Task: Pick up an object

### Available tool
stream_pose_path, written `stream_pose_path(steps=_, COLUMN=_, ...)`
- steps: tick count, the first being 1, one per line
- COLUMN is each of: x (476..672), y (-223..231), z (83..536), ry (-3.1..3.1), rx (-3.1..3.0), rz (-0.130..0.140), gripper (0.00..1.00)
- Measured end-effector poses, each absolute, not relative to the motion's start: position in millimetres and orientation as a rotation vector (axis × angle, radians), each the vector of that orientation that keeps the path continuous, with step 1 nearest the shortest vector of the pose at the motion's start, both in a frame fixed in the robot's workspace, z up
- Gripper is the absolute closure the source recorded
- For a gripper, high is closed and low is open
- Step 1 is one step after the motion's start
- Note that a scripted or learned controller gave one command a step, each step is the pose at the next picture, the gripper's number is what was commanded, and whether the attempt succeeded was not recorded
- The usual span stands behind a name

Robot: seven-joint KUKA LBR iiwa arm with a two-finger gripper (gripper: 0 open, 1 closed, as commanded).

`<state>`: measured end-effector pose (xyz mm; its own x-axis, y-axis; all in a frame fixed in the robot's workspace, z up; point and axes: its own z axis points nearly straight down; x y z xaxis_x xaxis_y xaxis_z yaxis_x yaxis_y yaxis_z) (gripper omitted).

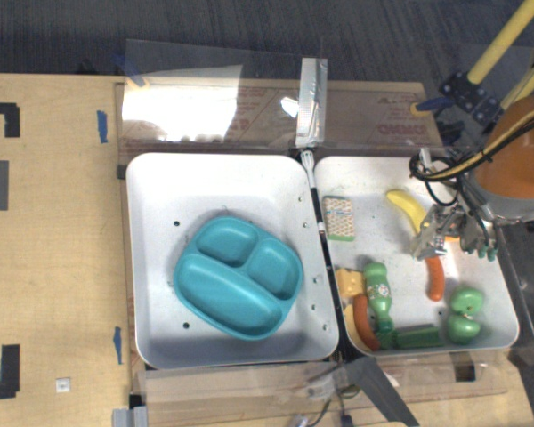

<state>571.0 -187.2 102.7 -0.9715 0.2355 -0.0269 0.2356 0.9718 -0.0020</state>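
My gripper (445, 237) hangs low over the right bin (507, 327), just right of a yellow banana (406, 209) and directly above the top end of an orange-red sausage-shaped toy (436, 279). Nothing can be made out in its grasp. Two green apple-like toys (465, 304) lie at the bin's front right. A green bottle (376, 290), a dark green cucumber (416, 335), a red-orange piece (364, 320) and a yellow piece (346, 281) crowd the front left. A small printed box (339, 218) lies by the left wall.
The left bin (151, 194) holds a teal divided plate (238, 276). A raised divider (320, 238) separates the bins. A clear plastic sheet and a taped strip (311, 100) stand behind them. Cables and the arm's orange band (516, 163) fill the right side.
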Motion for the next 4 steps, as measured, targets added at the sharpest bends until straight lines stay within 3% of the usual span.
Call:
stream_pose_path(steps=1, x=570.7, y=-187, z=102, ry=3.095, rx=0.369, rz=-0.008, gripper=0.00)
stream_pose_path(steps=2, x=551.6, y=-189, z=89, ry=3.106, rx=0.380, rz=-0.002, gripper=0.00)
stream_pose_path(steps=3, x=568.6, y=-208, z=89, ry=3.119, rx=0.245, rz=-0.003, gripper=0.00)
stream_pose_path(steps=4, x=572.6, y=-209, z=103, ry=3.105, rx=0.243, rz=-0.009, gripper=1.00)
